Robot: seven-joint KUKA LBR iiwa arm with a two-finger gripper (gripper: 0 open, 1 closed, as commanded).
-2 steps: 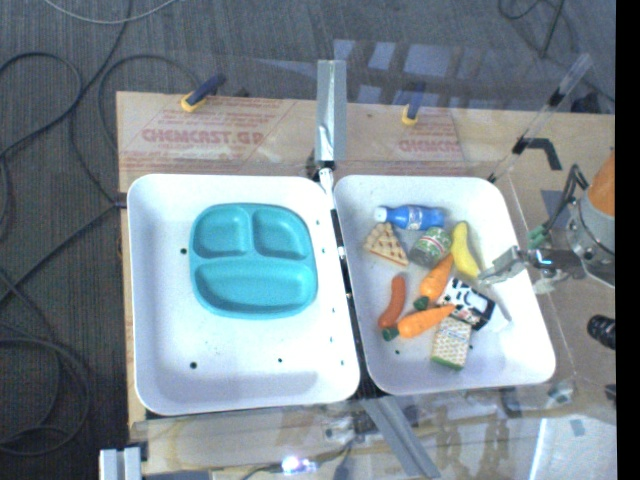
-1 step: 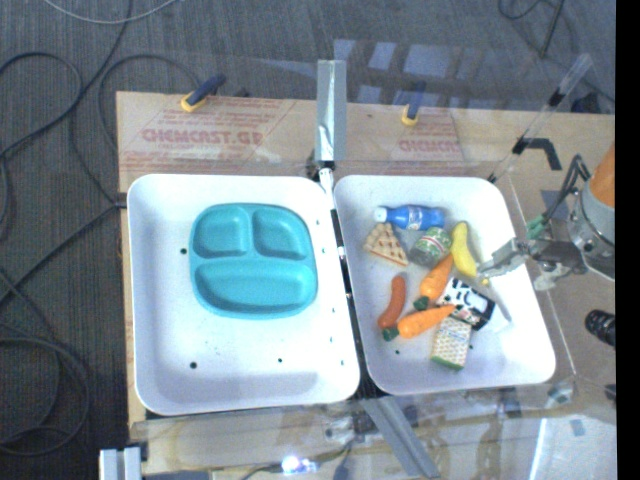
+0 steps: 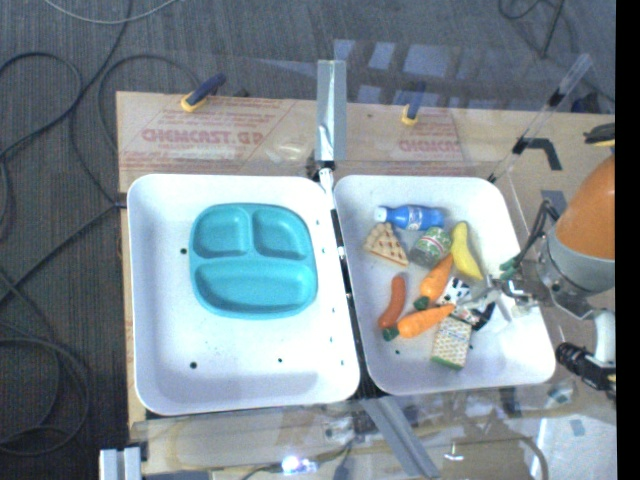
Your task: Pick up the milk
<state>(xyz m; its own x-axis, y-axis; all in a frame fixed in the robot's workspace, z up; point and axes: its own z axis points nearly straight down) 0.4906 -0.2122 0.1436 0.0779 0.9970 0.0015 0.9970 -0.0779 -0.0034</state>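
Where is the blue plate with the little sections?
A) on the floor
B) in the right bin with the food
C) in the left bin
C: the blue sectioned plate lies alone in the left bin, while the toy food sits in the right bin.

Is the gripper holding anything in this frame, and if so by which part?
Cannot be told. The gripper sits low over the right bin, right beside the milk, but the view is too small to show a hold.

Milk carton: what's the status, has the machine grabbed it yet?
Pincer low in right bin, grip unclear. Milk not lifted, beside banana. Carrot and box crowd it.
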